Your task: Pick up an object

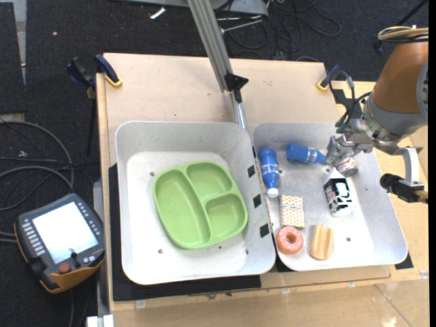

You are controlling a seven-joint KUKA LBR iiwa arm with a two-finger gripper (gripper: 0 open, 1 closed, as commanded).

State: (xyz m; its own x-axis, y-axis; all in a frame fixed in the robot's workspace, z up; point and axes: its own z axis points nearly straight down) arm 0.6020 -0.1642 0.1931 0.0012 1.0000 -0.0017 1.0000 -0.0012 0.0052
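Note:
The right bin [381, 247] holds several objects. A blue bottle with a white cap [269, 171] lies along its left wall. A smaller blue object [304, 154] lies near the back. A black-and-white carton [338, 195] sits in the middle, with a checkered packet [292, 211], a pink donut [291, 240] and a tan bun [321, 242] toward the front. My gripper [343, 157] hangs low over the bin's back, between the small blue object and the carton. A small red-and-white item [347, 165] sits right under it; whether it is gripped is unclear.
The left bin [136, 251] holds a green divided plate [201, 203]. A slanted metal pole [214, 39] ends at the wall between the bins. Clamps sit at the bench's back corners [109, 73]. A teach pendant [58, 240] lies on the floor at left.

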